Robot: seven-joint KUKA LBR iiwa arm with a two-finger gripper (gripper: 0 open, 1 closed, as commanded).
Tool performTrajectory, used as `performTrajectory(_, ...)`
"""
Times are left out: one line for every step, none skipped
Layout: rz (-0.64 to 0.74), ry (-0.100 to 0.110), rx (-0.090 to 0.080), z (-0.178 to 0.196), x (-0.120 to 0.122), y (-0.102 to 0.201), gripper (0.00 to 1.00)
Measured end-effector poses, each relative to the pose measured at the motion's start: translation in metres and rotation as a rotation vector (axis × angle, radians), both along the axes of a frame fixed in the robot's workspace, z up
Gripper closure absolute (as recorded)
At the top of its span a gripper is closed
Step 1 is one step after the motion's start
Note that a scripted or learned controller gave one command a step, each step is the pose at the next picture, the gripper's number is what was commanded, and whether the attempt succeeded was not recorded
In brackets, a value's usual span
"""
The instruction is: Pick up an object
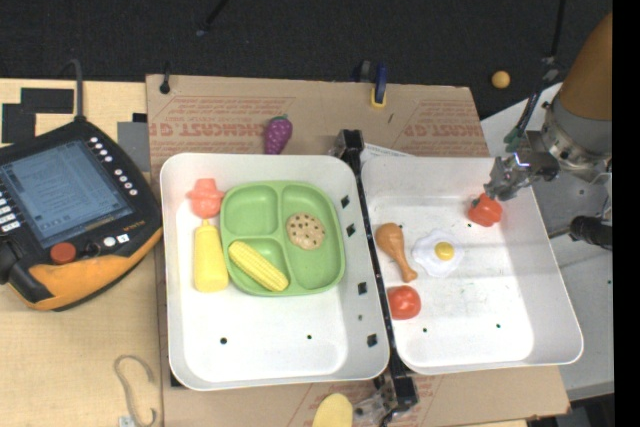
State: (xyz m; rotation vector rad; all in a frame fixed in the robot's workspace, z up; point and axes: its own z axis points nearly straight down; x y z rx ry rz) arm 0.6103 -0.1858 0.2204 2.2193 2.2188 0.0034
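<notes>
In the right bin lie a small red toy at the far right, a brown drumstick, a fried egg and a red tomato. My gripper hangs over the bin's far right part, its tip right above the small red toy and touching or almost touching it. Whether the toy is gripped is unclear. The left bin holds a green divided plate with a cookie and a corn cob, beside a yellow bottle and a pink toy.
A purple grape bunch lies on the cardboard behind the left bin. A yellow lemon sits at the front edge between the bins. A teach pendant rests on the bench at the left. An orange ball lies behind the right bin.
</notes>
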Motion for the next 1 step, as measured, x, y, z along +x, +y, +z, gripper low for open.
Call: performTrajectory(0.002, 0.004, 0.001, 0.0074, 0.0001, -0.0006, 1.0)
